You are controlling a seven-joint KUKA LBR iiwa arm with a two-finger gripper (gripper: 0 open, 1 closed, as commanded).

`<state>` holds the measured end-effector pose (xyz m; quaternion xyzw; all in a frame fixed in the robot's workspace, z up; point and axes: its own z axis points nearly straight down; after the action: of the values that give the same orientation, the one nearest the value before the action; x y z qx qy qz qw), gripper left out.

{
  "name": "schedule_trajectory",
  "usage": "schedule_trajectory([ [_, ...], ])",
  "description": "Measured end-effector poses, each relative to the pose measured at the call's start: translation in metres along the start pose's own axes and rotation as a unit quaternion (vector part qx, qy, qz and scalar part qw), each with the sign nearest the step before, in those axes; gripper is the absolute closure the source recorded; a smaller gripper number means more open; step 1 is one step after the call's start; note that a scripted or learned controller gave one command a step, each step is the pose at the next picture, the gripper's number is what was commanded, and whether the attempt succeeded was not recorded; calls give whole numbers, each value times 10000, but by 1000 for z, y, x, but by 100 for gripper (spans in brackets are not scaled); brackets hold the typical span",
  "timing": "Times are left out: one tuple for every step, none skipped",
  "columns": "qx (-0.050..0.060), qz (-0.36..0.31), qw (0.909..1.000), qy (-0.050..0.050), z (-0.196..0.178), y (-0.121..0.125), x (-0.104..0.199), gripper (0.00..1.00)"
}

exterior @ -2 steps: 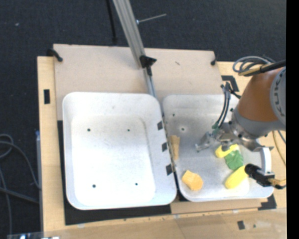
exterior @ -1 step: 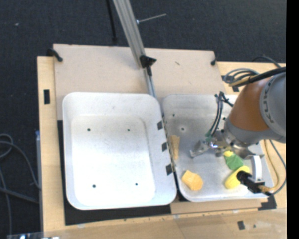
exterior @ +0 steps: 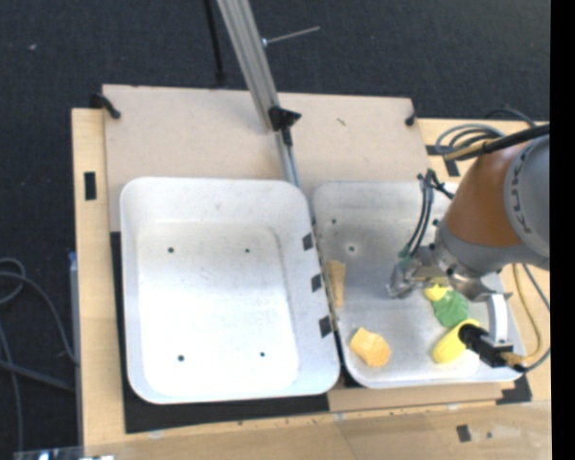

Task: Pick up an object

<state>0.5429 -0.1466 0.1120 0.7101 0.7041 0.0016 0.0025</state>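
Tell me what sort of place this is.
Likely a robotics lab grasping bench: a grey-and-orange arm reaching into the right of two white bins, toy-like objects inside, cables on dark carpet.

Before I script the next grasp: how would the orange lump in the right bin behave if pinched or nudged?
The orange lump looks rounded and uneven, so it would probably wobble or roll a little when nudged. It seems small and likely light, so a push may slide it across the smooth bin floor. Whether it is soft or hard, I cannot tell.
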Motion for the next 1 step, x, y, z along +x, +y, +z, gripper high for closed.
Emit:
schedule_trajectory([
  [-5,-54,10000,-4,-47,10,-4,100],
])
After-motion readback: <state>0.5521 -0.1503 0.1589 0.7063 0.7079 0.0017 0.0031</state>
